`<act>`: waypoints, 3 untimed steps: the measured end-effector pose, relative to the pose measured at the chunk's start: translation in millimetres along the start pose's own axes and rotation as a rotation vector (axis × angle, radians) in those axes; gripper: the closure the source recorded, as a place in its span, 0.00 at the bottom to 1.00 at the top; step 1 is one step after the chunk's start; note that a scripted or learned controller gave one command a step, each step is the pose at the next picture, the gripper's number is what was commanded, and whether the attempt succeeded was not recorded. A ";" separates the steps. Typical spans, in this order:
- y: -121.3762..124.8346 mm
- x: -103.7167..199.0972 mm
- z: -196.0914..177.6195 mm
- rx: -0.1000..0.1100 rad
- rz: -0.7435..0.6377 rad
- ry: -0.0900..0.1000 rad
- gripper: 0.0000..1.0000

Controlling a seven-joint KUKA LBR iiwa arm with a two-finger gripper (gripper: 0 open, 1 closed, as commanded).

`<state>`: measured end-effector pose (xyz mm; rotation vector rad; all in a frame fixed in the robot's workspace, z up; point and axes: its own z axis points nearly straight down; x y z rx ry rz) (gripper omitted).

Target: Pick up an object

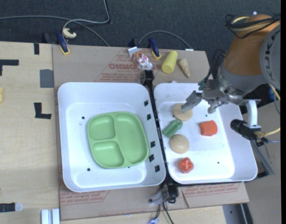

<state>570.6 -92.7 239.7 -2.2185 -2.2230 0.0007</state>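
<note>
A green divided plate (117, 139) lies in the left bin (68, 125). Behind the bins — on the brown cardboard (110, 66) — sit a yellow cylinder (169, 61), a cone (184, 67) and blue clamps (63, 43).

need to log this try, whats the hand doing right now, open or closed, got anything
hand: open, fingers spread over the right bin, holding nothing; one fingertip sits by the round tan piece.

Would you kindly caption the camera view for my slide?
Open gripper above right bin of toy food; green plate in left bin.
</note>
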 end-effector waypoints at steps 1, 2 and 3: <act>38.2 -20.7 51.7 0.002 0.001 -0.001 0.00; 67.9 -33.6 153.2 -0.005 0.000 -0.002 0.00; 67.9 -32.9 143.5 -0.005 -0.001 -0.002 1.00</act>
